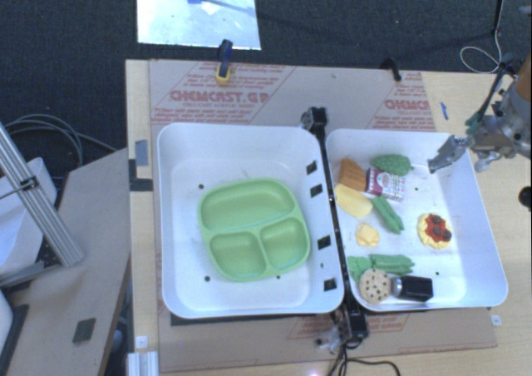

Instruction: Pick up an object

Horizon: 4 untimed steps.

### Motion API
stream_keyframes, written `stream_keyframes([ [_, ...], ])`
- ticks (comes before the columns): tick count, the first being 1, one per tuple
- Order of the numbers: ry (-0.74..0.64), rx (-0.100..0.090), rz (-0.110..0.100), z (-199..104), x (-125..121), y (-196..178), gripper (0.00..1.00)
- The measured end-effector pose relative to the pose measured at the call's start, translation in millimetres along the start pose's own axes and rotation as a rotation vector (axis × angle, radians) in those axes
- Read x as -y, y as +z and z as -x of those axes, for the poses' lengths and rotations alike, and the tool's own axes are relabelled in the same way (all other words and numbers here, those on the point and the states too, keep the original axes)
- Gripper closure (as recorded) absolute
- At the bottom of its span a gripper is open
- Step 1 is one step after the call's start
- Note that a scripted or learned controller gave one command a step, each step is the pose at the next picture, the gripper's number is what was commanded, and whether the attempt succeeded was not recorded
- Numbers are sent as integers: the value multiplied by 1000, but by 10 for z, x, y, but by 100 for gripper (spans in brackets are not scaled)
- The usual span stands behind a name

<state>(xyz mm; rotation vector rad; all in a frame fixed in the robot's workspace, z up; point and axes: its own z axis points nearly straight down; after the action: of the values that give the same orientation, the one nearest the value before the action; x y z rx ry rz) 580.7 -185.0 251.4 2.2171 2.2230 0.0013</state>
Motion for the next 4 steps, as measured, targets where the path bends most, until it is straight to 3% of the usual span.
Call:
stream_keyframes([
  [1,-4,-2,-3,-386,-63,489,0],
  [2,-4,-1,-1,-681,-281,817,0],
  [3,-1,0,0,-663,-273,805,0],
  [4,4,-1,-2,-645,-161,1703,0],
])
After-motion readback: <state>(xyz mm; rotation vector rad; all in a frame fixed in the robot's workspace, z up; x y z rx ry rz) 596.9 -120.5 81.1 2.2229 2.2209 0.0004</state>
